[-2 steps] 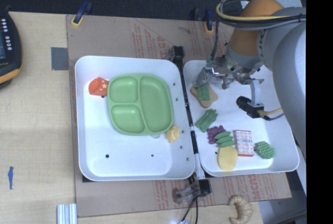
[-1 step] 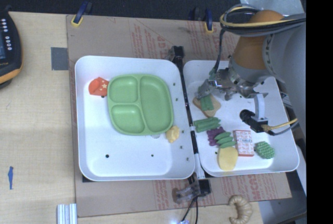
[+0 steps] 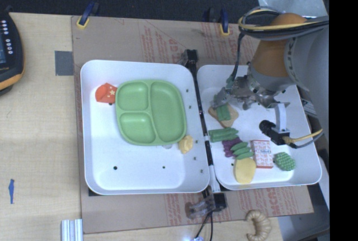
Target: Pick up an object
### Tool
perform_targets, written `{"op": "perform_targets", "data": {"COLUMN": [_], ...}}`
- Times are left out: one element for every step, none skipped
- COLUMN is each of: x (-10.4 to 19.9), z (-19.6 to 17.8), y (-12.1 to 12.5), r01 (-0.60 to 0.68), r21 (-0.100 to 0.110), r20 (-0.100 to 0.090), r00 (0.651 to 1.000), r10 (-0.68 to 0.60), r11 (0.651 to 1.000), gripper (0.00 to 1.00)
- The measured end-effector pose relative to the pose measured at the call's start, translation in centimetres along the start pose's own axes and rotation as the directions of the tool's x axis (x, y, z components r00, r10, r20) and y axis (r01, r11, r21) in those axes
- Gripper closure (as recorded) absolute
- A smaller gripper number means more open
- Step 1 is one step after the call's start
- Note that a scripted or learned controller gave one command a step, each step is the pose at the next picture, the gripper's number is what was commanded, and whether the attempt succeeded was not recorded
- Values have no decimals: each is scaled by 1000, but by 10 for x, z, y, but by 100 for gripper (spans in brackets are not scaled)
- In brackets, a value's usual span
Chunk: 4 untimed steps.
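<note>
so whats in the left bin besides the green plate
Beside the green divided plate in the left bin: a red-orange toy at its left edge and a small yellow piece at its lower right corner. Anything under the plate is covered.

Small toy foods are scattered in the right bin [image 3: 302, 178]: a green piece on tan bread [image 3: 223, 114], a yellow pear [image 3: 244, 170].
</note>
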<state>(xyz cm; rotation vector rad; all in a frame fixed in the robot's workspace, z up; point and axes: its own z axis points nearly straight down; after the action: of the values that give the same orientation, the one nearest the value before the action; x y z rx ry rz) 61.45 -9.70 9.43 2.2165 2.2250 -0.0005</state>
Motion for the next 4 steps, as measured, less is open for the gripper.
{"op": "perform_targets", "data": {"x": [-2, 2, 4, -3], "z": [0, 0, -1, 0], "y": [-10, -19, -34, -40], "r01": [-1, -3, -3, 0], "r21": [0, -1, 5, 2], "r20": [0, 1, -1, -3], "r00": [1000, 1000, 1000, 1000], "r10": [1, 3, 3, 0], "r11": [1000, 1000, 1000, 1000], "gripper": [0, 0, 0, 0]}}
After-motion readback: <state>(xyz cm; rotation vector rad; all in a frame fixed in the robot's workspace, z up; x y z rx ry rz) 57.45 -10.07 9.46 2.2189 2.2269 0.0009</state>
